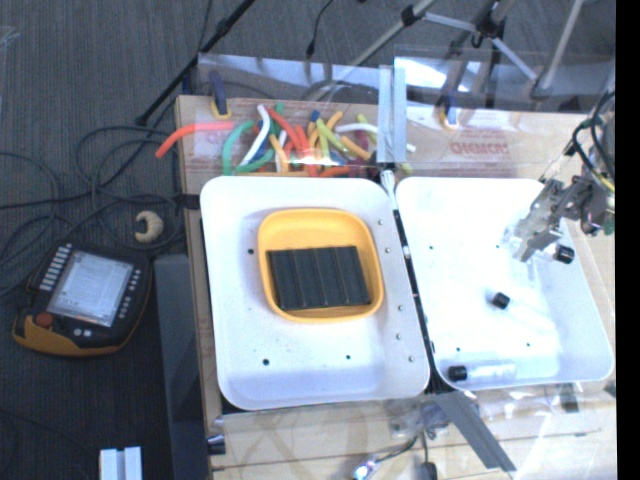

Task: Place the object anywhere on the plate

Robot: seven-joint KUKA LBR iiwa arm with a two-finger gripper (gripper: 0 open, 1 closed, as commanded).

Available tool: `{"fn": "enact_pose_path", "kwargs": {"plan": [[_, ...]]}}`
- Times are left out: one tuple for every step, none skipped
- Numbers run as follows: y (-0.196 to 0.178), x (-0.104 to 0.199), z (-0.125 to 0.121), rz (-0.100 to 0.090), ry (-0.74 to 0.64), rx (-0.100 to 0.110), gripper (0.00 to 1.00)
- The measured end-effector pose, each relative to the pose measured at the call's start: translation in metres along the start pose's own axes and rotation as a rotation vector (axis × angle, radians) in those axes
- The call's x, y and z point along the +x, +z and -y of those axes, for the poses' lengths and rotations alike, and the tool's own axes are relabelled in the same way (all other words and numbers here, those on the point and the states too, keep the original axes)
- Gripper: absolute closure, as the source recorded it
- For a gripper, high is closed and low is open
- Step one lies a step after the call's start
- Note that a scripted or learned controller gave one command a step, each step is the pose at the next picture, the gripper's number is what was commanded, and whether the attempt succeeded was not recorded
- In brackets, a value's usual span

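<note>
So the arm is coming in from about 3 o'clock, and you really just get its tail end, the wrist hardware bunched up against the right side with some dark cabling looping above it. The gripper (532,240) hangs off that, pointing roughly toward 8 o'clock, angled down and to the left. Its pale metallic fingers (524,244) are blurry, and honestly I can't tell how they're set. A small dark knob-like part sticks out at the gripper's 4 o'clock. Nothing visibly sits between the fingertips.
</note>
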State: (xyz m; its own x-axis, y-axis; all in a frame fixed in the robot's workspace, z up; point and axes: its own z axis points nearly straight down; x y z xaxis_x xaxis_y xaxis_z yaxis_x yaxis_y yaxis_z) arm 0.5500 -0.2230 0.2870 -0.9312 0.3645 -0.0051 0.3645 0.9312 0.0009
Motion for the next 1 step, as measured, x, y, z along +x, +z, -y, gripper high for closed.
{"fn": "enact_pose_path", "kwargs": {"plan": [[0.0844,0.0512,-0.0333,-0.004,-0.101,0.0,1.0]]}}
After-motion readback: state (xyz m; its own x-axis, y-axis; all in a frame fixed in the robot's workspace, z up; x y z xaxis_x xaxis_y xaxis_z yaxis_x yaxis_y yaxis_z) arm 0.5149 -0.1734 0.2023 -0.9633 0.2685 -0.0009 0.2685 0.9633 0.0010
